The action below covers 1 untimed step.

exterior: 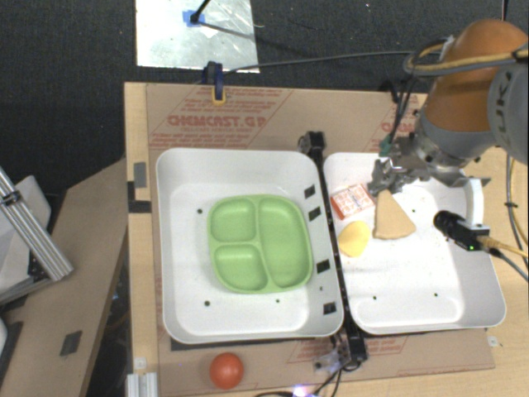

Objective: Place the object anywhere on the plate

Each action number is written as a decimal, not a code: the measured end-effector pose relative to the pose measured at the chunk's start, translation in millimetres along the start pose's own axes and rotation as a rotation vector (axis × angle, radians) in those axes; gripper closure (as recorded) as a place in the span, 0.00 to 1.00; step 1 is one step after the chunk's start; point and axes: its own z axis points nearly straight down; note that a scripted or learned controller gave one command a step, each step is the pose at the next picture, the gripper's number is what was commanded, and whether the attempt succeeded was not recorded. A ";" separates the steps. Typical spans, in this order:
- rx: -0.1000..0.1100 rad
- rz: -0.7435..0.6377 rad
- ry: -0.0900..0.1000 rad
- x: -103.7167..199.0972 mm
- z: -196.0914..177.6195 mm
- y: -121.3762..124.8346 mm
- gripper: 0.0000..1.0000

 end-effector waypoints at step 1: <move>0.001 0.001 -0.001 53.3 11.7 -2.5 1.00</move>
